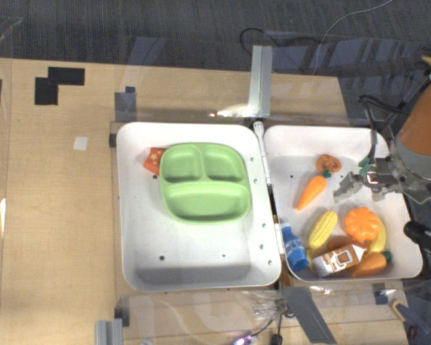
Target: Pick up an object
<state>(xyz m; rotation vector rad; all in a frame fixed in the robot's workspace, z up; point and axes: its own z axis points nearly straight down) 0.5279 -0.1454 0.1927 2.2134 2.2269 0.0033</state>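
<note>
Gripper above the right bin, nothing lifted yet.

You have the grey two-finger gripper [353, 181] hanging over the right-hand white bin [294, 144], toward its right edge, with its tips spread apart and nothing between them. All candidates lie on the bin floor: a small orange plastic carrot [311, 190] near the middle, a yellow toy corn cob [322, 228] and an orange toy pumpkin [363, 223] toward the near edge, a brown-and-white toy carton [338, 258] and a blue bottle [293, 249] in the near left corner. The pumpkin and carrot look closest to the tips. Judged so, descent, closure and lift all remain. The green divided plastic tray [203, 182] fills the left-hand white bin [139, 214].
</note>
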